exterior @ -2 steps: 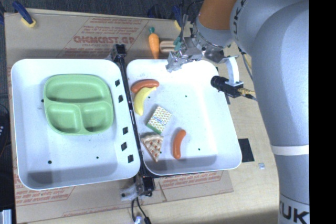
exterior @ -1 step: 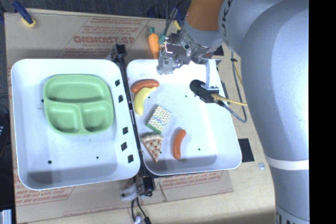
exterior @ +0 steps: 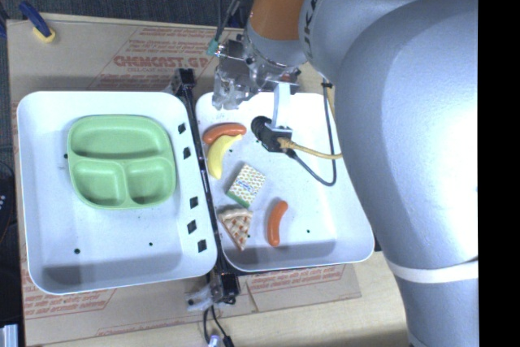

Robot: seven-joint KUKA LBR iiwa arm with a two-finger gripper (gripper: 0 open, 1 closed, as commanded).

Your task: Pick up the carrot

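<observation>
carrot: short smooth orange plastic carrot (exterior: 276, 222), lying in right white bin (exterior: 345, 232), near waffle piece (exterior: 236, 226) | my pincer (exterior: 226, 97): finger state cannot tell

Bright, even overhead light; soft shadows, slightly grainy.

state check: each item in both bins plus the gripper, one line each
gripper: above the right bin's far left corner, nothing seen held
carrot: lying flat in right bin, untouched
hot dog: flat, touching banana
banana: flat, by the divider
wrapped packet: flat
waffle piece: flat
green tray: upright in left bin
</observation>
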